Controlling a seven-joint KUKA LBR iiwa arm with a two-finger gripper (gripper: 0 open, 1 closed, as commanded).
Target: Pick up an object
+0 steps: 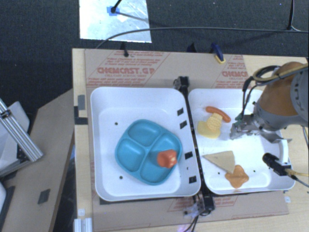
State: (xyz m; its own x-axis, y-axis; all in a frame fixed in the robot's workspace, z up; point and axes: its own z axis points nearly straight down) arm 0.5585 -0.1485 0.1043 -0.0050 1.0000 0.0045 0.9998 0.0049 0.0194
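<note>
My gripper (237, 129) hangs low over the right bin (251, 96), just right of a pale yellow piece (209, 127). An orange-red sausage-shaped piece (218, 113) lies above that yellow piece. A tan wedge (221, 159) and an orange lump (237, 177) lie toward the bin's front. In the left bin (111, 105) sits a blue divided plate (140, 153) with a red-orange ball (167, 158) on it. Nothing shows between my fingers.
The grey arm with its orange band (280, 98) covers the right side of the right bin. A black divider with clips (186, 124) runs between the bins. Cables and a foil sheet (115, 13) lie beyond the bench.
</note>
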